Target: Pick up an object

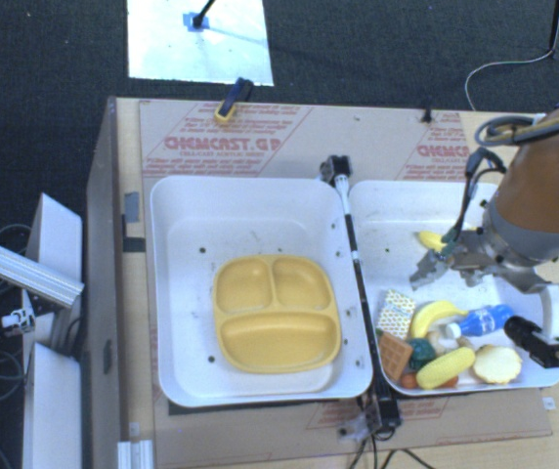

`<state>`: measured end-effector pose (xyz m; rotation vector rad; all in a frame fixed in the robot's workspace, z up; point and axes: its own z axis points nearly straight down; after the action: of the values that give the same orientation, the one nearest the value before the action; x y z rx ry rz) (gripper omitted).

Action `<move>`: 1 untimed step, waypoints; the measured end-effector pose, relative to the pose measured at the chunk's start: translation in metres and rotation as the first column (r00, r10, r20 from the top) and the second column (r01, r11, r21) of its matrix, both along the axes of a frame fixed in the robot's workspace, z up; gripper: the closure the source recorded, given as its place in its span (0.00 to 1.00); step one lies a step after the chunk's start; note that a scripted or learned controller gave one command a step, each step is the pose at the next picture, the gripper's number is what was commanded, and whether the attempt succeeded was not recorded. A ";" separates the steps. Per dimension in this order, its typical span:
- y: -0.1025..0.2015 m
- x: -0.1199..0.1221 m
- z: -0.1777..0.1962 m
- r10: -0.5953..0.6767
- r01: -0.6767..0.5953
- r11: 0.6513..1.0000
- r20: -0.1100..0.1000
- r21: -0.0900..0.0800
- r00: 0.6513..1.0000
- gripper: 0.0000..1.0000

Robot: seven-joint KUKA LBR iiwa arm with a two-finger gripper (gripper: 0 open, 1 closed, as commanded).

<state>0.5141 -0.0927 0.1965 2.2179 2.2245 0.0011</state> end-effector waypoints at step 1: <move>-0.009 -0.017 -0.081 -0.002 0.002 1.000 -0.002 0.000 1.000 0.00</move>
<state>0.4973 -0.1017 0.1158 2.2214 2.2230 -0.0007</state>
